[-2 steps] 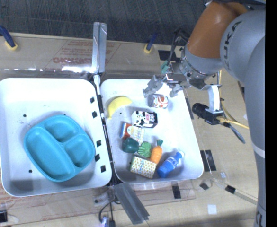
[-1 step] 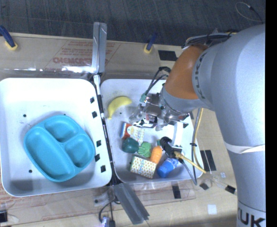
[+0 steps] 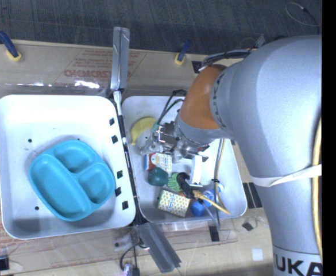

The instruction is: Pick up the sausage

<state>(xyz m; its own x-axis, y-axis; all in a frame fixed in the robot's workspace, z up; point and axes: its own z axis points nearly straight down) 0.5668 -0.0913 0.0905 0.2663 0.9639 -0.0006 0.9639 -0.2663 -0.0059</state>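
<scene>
My gripper reaches down into the right bin from under the orange-banded wrist, low over the heap of toys at the bin's left side. A small reddish-brown piece, which may be the sausage, peeks out just below the gripper, next to a white printed card. The gripper's metal body hides most of it, and I cannot tell whether the two touch.
Near the gripper lie a yellow toy, a teal toy, a green-black piece, a patterned box, a blue piece and a wooden stick. The left bin holds a blue divided plate.
</scene>
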